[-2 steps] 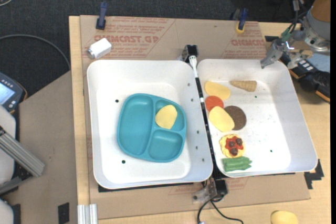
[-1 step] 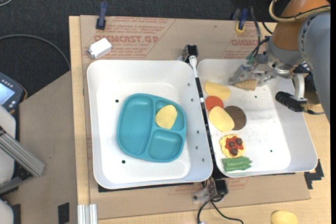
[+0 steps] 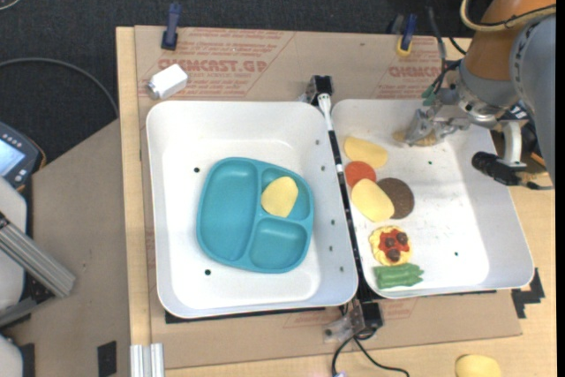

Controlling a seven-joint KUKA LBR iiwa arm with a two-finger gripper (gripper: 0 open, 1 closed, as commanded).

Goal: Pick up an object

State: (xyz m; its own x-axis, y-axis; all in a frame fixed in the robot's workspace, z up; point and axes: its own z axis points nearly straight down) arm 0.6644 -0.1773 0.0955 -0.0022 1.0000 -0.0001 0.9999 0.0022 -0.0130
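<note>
My gripper [image 3: 424, 124] hangs low over the far part of the right bin [image 3: 477, 216], right at a small tan object [image 3: 411, 136]. Whether it grips that object is unclear from this angle. Along the right bin's left side lie a yellow oval piece [image 3: 365, 152], a red-orange disc [image 3: 359, 173], a pale yellow lump [image 3: 372, 200], a brown disc [image 3: 399, 197], a yellow slice with red and dark toppings [image 3: 391, 245] and a green piece [image 3: 398, 275].
The left bin [image 3: 177, 146] holds a teal divided tray [image 3: 238, 216] with a yellow piece [image 3: 280, 196] in its upper right compartment. A small white block [image 3: 168, 81] lies on the cardboard behind the left bin. Blue clamps [image 3: 170, 24] pin the cardboard's far edge.
</note>
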